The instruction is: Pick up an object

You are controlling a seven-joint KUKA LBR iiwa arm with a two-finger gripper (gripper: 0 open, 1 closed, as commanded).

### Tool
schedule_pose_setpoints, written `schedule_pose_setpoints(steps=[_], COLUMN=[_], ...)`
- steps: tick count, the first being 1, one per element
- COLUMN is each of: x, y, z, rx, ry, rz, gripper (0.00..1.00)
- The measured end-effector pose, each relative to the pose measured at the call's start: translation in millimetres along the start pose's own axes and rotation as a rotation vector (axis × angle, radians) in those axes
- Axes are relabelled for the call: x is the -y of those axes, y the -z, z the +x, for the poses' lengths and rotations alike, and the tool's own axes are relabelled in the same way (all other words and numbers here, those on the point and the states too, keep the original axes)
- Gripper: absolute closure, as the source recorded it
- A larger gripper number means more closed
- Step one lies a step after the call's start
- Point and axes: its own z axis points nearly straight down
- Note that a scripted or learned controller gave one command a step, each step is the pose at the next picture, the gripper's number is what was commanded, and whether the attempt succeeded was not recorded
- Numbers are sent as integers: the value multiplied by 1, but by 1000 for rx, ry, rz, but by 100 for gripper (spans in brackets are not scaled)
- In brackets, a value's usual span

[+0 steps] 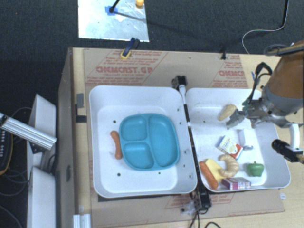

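Note:
The right bin (270,184) holds several small items: a tan potato-like piece (227,111), a white and red packet (229,146), a croissant (230,164), an orange carrot (208,174), a green pepper (255,168), a pink box (236,184) and a small grey piece (241,137). My gripper (247,120) hangs over the upper right part of this bin, just right of the potato-like piece. It is open, its two fingers spread apart with nothing between them.
The left bin (102,127) carries a blue divided plate (148,140) and an orange sausage (116,144) beside its left edge. A black divider (186,122) runs between the bins. The arm's orange band (289,70) is at the right edge.

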Motion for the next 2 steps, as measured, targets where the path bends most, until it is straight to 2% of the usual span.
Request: schedule_pose_setpoints(steps=[1,2], x=[-9,-60], y=[-79,-100], z=[6,-5], rx=[0,0], ry=[0,2], rz=[1,-2], gripper=[0,0])
